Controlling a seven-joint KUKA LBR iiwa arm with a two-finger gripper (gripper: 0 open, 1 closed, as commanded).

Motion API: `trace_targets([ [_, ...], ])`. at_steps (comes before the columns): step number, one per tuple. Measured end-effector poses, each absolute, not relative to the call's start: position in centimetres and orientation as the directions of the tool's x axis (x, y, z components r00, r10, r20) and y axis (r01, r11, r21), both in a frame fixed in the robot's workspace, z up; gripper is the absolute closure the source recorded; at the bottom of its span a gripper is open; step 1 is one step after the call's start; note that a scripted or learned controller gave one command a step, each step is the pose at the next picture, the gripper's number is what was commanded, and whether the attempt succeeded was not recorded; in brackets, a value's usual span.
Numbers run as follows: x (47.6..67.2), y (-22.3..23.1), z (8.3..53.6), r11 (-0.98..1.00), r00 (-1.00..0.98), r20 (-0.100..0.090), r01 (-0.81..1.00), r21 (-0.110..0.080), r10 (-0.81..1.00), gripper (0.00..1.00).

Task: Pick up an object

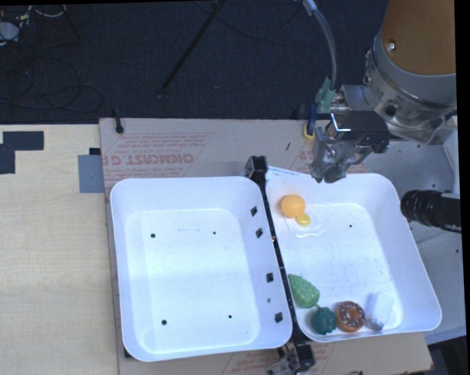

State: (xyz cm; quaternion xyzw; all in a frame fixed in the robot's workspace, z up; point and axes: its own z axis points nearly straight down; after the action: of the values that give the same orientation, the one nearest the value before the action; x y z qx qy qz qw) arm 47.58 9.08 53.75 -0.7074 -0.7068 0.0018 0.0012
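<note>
White plastic, near edge: the right bin carries a little row along its near wall; a light green leafy piece sits by the divider, a dark teal lump just beside it, then a brown doughnut with sprinkles touching or almost touching the teal one, and a pale whitish block nearest the right corner
Left bin: the left bin lies side by side with the right one, joined along a black clip strip
Mid bin: an orange ball rests in the right bin's far left part, near the divider; a small yellow piece touches its near side; a flat pale thing lies just under that, hard to make out
Far edge: the gripper hangs over the right bin's far wall, to the right of the orange ball and apart from it
Pincer: cannot tell whether it stands open or closed; too dark and small here
Arm: grey wrist with an orange band comes in from the upper right
Underneath: cardboard sheet on a pale wooden bench
</note>
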Motion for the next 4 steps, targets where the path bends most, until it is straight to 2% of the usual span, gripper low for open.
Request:
trace_targets([
  [1, 51.5, 6.2, 53.7, -0.003, 0.003, -0.002, 1.000, -0.003, 1.000, 1.00],
  [2, 47.4, 7.3, 53.8, 0.002, -0.002, 0.000, 1.000, -0.005, 1.000, 1.00],
  [3, 47.6, 2.4, 53.8, -0.004, 0.004, -0.002, 1.000, -0.004, 1.000, 1.00],
  [4, 47.6, 7.0, 53.7, 0.005, -0.005, 0.000, 1.000, -0.004, 1.000, 1.00],
])
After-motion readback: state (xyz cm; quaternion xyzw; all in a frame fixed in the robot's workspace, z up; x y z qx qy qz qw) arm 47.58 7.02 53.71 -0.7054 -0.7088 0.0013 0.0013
